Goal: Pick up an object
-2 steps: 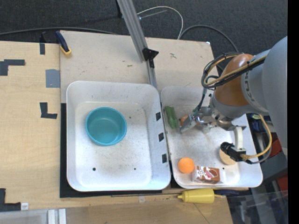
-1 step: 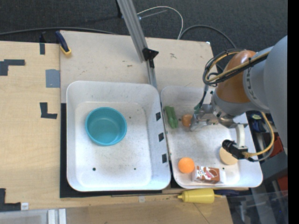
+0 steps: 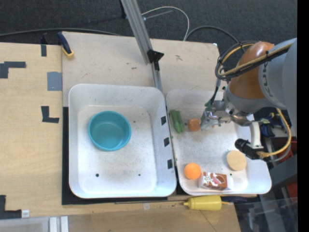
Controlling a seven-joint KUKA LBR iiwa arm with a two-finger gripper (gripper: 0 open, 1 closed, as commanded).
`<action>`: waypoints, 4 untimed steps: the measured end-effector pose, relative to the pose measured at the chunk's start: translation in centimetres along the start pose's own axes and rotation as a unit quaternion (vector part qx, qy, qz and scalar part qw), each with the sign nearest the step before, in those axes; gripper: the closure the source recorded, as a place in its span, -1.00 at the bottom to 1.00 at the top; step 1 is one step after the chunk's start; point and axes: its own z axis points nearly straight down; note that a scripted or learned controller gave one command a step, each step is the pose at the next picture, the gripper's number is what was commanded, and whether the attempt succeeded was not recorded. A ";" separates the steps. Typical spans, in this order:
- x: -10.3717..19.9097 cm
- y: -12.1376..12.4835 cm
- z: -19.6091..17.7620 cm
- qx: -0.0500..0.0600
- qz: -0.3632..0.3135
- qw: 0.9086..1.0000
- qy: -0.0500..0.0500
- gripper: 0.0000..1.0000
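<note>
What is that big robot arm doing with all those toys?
The robot arm is reaching into the right bin. Its tool is down next to a small brown piece, beside a green toy. An orange ball lies nearer the front. The left bin holds a blue bowl.

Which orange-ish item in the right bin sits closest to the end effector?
The small brownish-orange block, just left of the end effector. The orange ball lies far nearer the bin's front edge.
</note>
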 end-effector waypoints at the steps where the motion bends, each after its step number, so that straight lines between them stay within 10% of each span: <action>1: 0.2 0.3 -4.2 0.000 0.000 1.000 0.000 1.00; 2: -0.1 1.2 -9.0 -0.001 0.000 1.000 -0.001 1.00; 4: 11.7 1.6 -9.9 0.002 -0.003 1.000 0.001 1.00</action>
